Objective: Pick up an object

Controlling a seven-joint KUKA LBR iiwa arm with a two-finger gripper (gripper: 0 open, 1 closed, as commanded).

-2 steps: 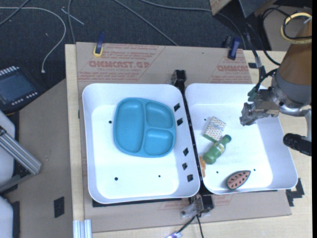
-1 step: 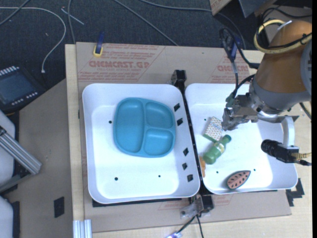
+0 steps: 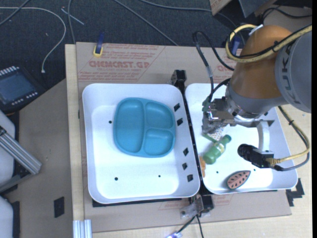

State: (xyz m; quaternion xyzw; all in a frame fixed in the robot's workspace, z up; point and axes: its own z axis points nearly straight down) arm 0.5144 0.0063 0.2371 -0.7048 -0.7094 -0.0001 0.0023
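My gripper hangs low over the left part of the right bin, under the grey and orange arm. A small green bottle lies tilted just below the gripper in the view, with its cap end toward it; I cannot tell if they touch. A brown and pink oval object rests near the right bin's front edge. A blue divided plate sits in the middle of the left bin.
A ridge with black clips separates the two bins. The arm's body covers the back of the right bin. Cables trail over the dark floor behind the bench.
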